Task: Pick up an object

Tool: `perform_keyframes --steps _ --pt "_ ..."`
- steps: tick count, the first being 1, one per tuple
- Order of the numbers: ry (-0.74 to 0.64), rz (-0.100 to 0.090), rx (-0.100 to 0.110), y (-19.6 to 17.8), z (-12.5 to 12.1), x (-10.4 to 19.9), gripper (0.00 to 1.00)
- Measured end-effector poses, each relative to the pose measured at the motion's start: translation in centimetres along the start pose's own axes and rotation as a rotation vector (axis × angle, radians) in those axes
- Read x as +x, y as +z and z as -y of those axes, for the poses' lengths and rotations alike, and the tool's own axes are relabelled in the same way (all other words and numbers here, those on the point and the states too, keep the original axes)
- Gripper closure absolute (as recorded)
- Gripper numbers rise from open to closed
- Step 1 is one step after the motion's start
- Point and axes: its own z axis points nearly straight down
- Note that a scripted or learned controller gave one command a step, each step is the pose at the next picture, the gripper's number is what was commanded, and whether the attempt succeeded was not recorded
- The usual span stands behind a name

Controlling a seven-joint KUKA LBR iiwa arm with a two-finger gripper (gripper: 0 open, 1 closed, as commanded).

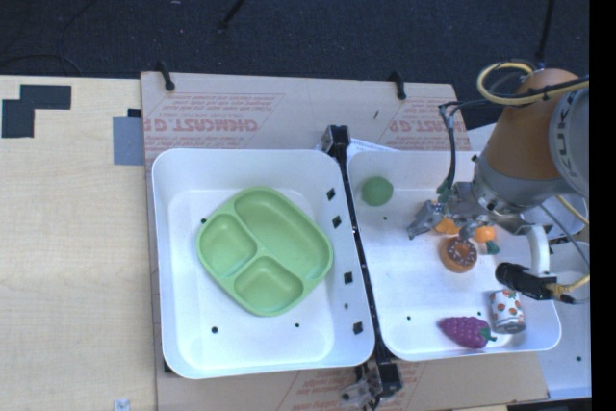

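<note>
My gripper (445, 222) hangs low over the middle of the right bin (409, 346), with the arm coming in from the right. A small orange piece (446, 227) sits right at the gripper's tip, and I cannot tell if it is held. Another orange piece (485, 233) lies just to its right. A round brown-and-orange doughnut-like toy (459, 254) rests just below the gripper. Up and to the left, a green ball (376, 191) lies apart from it. Purple grapes (465, 331) and a small patterned cup (507, 312) sit near the bin's front right corner.
The left bin (178, 342) holds a green divided plate (264, 249). A black divider (351, 255) runs between the two bins. Bare white floor shows in the right bin's front left part.
</note>
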Motion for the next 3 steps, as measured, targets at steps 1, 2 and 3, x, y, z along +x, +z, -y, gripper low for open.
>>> perform_keyframes --steps 1,2,3 --pt "0.003 0.001 -0.003 -1.2 -0.1 -0.1 1.0" --pt "-0.001 0.002 -0.009 -5.5 0.2 0.0 1.0" --pt "-0.003 0.002 -0.008 -7.3 0.2 -0.1 1.0"
